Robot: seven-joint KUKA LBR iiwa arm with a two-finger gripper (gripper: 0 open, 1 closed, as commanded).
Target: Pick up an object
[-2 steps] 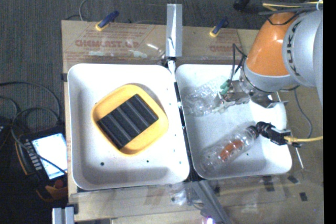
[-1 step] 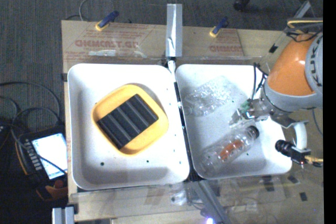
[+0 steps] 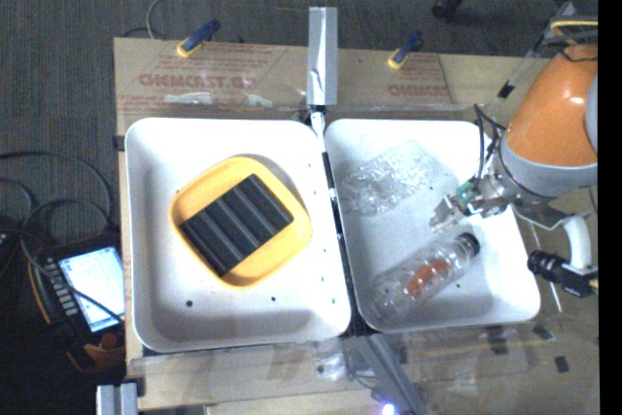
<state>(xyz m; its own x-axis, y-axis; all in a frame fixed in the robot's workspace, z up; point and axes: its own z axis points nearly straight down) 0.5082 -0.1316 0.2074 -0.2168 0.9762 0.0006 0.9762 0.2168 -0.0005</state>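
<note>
A clear plastic bottle (image 3: 424, 274) with a dark cap lies on its side in the right bin (image 3: 505, 306), near its front. A crumpled clear plastic piece (image 3: 394, 178) rests toward the back of the same bin. A yellow tray-like object with a black ribbed top (image 3: 241, 220) fills the middle of the left bin (image 3: 155, 306). My gripper (image 3: 457, 209) hangs at the right bin's right side, just above the bottle's capped end and apart from it.
The grey arm with its orange band (image 3: 554, 117) reaches in over the right bin's right wall. A metal divider post (image 3: 322, 53) stands behind the gap between the bins. Two clamps (image 3: 197, 38) sit on the cardboard at the back.
</note>
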